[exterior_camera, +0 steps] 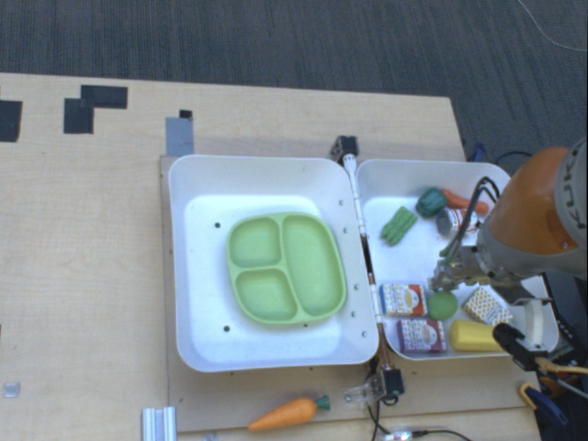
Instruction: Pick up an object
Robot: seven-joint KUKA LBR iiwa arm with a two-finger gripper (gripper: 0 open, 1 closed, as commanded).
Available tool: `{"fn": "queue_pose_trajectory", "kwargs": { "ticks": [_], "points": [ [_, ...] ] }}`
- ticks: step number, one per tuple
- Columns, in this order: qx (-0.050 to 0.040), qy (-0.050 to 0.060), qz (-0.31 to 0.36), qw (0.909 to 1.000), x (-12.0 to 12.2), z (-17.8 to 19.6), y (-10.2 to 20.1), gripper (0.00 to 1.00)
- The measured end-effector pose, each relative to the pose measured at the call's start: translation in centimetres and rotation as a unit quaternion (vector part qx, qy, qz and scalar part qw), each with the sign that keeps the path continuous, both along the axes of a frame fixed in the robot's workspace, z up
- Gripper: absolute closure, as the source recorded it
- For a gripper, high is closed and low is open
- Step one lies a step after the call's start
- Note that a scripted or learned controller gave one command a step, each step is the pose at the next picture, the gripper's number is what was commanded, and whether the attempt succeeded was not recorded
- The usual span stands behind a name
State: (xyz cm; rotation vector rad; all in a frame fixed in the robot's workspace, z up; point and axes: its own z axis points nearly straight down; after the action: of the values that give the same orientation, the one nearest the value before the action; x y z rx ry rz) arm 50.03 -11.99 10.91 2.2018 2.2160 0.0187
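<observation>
The right bin (386, 184) holds several small objects. Among them are a green ridged vegetable (399, 225), a dark green pepper (431, 201), an orange carrot piece (462, 199) and a small can (450, 220). Nearer the front lie two picture cartons (402, 299) (422, 336), a green ball (442, 306), a yellow block (476, 336) and a patterned packet (488, 307). The arm (537, 219) reaches in from the right. My gripper (448, 278) hangs low in the bin, just above the green ball and beside the first carton.
The left bin (197, 246) carries a light green divided plate (286, 267). An orange carrot (287, 413) lies on the bench in front of the bins. A metal post (345, 147) stands at the back between the bins, and cables (386, 389) sit at the front.
</observation>
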Motion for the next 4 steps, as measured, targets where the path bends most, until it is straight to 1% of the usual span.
{"fn": "queue_pose_trajectory", "kwargs": {
  "ticks": [1,2,3,4],
  "points": [
    [0.0,0.0,0.0,1.0,0.0,0.0,0.0,0.0],
    [0.0,-0.002,0.001,1.0,0.1,1.0,0.1,1.0],
    [0.0,-0.002,0.001,1.0,0.1,1.0,0.1,0.0],
    [0.0001,0.003,-0.002,1.0,-1.0,-1.1,2.4,0.0]
  ]
}}
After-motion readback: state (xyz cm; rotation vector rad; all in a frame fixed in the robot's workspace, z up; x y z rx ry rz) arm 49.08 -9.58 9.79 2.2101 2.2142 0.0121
